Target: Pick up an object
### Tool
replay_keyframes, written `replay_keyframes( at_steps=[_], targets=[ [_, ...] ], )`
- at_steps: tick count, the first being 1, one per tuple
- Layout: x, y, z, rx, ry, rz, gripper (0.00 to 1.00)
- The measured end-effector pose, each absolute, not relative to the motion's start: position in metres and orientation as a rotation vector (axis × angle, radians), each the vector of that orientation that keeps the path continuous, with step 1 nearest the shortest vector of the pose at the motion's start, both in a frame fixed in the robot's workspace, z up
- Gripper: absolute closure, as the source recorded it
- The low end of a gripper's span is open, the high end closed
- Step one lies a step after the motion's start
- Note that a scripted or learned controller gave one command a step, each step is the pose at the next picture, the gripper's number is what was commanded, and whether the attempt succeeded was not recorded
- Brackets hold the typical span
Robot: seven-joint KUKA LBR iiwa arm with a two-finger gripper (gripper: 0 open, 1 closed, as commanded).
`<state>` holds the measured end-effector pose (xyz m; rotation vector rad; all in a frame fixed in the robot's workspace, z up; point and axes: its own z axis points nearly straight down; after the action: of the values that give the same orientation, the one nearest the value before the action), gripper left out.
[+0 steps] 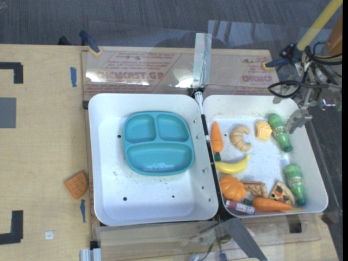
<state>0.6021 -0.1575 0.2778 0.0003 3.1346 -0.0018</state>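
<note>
Camera view, as I count: two green bottles (279, 132), two carrots (216, 136), one banana (232, 165), one croissant (240, 136); hand (298, 118) grip I cannot tell.

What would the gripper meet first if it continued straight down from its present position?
Probably the upper green plastic bottle in the right white bin; the gripper hangs just beside it, though depth is unclear.

A robotics lab: taped plywood surface (38, 145), two white bins (103, 145) (toy food inside), loose cables (312, 72).
</note>
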Motion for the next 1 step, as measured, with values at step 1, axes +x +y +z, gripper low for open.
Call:
replay_keyframes(
  at_steps=[1],
  targets=[
    [0.514,-0.1978,0.094,0.356,3.114,-0.002,0.0]
  ],
)
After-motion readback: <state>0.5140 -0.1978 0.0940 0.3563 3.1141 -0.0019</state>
